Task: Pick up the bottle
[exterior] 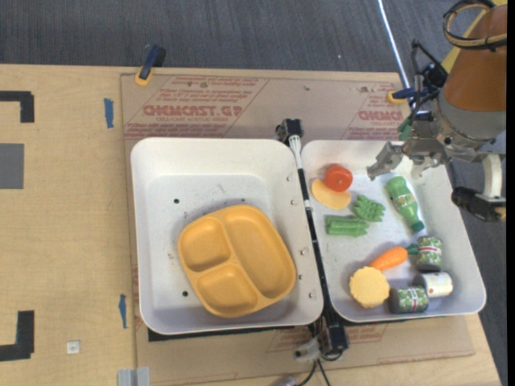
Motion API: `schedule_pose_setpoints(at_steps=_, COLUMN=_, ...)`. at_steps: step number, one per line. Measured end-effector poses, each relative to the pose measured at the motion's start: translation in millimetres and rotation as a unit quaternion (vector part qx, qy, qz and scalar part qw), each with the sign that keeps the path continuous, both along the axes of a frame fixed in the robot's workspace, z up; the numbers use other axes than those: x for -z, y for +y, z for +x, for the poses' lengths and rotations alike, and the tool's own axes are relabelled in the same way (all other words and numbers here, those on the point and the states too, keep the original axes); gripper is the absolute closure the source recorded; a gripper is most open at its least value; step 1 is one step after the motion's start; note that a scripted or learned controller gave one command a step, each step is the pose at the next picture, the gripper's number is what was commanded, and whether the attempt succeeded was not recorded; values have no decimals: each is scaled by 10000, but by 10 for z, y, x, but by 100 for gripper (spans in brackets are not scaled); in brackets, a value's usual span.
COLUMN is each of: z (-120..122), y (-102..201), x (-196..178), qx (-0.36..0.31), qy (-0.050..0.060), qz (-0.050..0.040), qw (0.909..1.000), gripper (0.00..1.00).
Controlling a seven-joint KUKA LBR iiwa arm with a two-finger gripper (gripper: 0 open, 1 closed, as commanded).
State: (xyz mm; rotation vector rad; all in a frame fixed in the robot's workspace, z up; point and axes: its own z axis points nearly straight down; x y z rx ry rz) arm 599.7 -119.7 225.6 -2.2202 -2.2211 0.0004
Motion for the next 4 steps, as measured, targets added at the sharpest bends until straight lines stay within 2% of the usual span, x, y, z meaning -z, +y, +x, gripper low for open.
schedule_pose_setpoints(at_steps=1, z=-13, y=-806, x=1260, qx=-2056, qy=-22, qz=-10, qw=9786, gripper=0)
schedule_pose_setpoints(at_steps=2, z=-7, y=-809, x=1159, qx=-2048, qy=-35, qz=-16, qw=9788, gripper=100)
schedule_pose_setpoints(at_steps=3, z=-503, y=-983, x=1346, qx=-1704, qy=-81, qz=-45, qw=9853, gripper=100)
schedule_pose_setpoints(at_steps=4, z=-423, y=-302, x=367, qx=-346, qy=-14, qz=-5, qw=9994, gripper=100)
